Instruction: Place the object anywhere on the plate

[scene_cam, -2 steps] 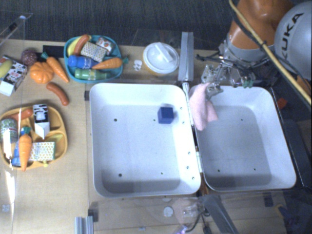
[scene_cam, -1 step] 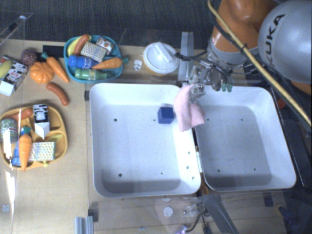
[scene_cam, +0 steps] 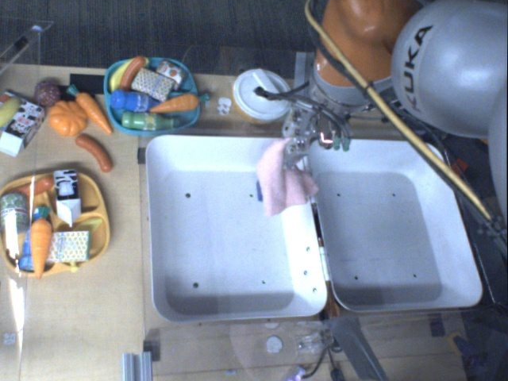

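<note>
1. Gripper [scene_cam: 295,151] hangs over the seam between the two bins, near their far edge, fingers pinched on the top of a pink cloth [scene_cam: 281,182].
2. Cloth dangles from the fingers, draped down over the left bin's [scene_cam: 214,236] right rim; a bit of blue shows at its left edge, can't tell what.
3. Right bin [scene_cam: 397,236] sits beside the left bin, rims touching.
4. Arm [scene_cam: 444,62] comes in from the top right, orange band [scene_cam: 361,14] above the wrist.
5. White plate [scene_cam: 258,94] on the bench just past the left bin's far right corner, near the gripper but apart from the cloth.
6. Blue bowl [scene_cam: 151,94] of toy food at the bench's far edge, left of the plate.
7. Yellow tray [scene_cam: 55,225] of toy food near the bench's left edge.
8. Loose toy pumpkin [scene_cam: 66,119] and carrot [scene_cam: 95,111] between bowl and tray.
</note>
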Action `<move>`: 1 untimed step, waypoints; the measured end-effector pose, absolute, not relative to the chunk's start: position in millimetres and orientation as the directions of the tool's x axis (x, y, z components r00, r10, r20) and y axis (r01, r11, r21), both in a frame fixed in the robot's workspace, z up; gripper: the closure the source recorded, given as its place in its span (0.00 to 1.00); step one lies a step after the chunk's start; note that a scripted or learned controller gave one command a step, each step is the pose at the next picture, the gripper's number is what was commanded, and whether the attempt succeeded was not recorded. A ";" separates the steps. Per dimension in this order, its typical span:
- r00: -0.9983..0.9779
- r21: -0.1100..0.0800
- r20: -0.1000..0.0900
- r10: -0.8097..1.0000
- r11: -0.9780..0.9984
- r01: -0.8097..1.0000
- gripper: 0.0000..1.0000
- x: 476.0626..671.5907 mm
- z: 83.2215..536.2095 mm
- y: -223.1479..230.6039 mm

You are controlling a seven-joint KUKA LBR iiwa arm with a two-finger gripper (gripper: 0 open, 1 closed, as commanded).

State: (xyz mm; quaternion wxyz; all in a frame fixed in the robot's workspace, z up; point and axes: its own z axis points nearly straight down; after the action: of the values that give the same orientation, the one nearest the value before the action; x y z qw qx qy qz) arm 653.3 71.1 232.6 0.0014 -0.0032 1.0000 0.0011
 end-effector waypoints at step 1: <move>-1.000 0.002 -0.003 -0.004 1.000 -0.004 1.00 636.0 220.8 123.6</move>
State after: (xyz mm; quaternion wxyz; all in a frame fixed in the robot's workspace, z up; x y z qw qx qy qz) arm 636.0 123.6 220.8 0.0013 -0.0020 1.0000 0.0012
